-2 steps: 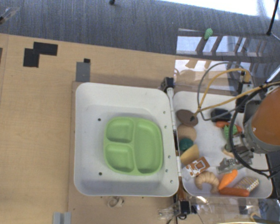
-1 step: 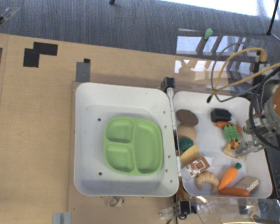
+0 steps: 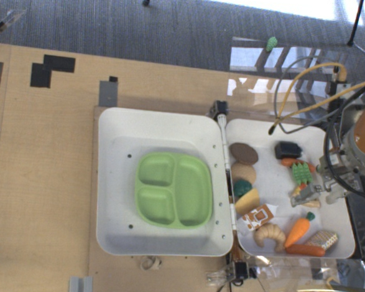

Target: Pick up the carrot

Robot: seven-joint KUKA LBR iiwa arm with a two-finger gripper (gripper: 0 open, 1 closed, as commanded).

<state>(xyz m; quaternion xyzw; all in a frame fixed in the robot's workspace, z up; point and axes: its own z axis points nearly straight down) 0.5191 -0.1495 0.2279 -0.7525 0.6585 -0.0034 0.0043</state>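
The gripper hangs low over the right bin, near its right side, the grey arm with its orange band coming in from the right edge; its fingers are too small and cluttered to read, so whether they stand apart or closed cannot be told, and nothing can be seen held between them. Just below it lies the carrot — orange, with a green top pointing up toward the gripper — tilted, apart from the gripper; a red-orange piece lies along the carrot's lower end, and a tan block sits just to the right. Above the gripper is a green studded block, with a black object beyond it. To the left, a croissant rests near the bin's front rim, beside a small patterned box; further left sit a yellow wedge, a tan round piece and a brown oval — a column along the bin's left wall. The left bin holds a green divided plate, well apart from the gripper.
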